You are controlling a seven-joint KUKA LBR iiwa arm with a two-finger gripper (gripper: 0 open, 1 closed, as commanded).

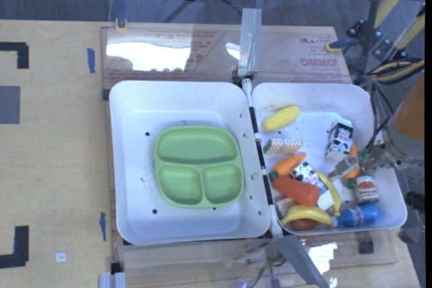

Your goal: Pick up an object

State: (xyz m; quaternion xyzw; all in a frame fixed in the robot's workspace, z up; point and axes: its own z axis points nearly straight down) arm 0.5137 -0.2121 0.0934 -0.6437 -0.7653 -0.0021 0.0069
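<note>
End effector sits low at right bin's right side, among toys near orange carrot; can't tell its state. Left bin holds green tray.

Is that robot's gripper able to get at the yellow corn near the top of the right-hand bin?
Probably yes. The corn lies alone on bare bin floor with open space around it, nothing stacked on it. The gripper sits lower in the same bin, with just the small milk carton partly between them.
</note>
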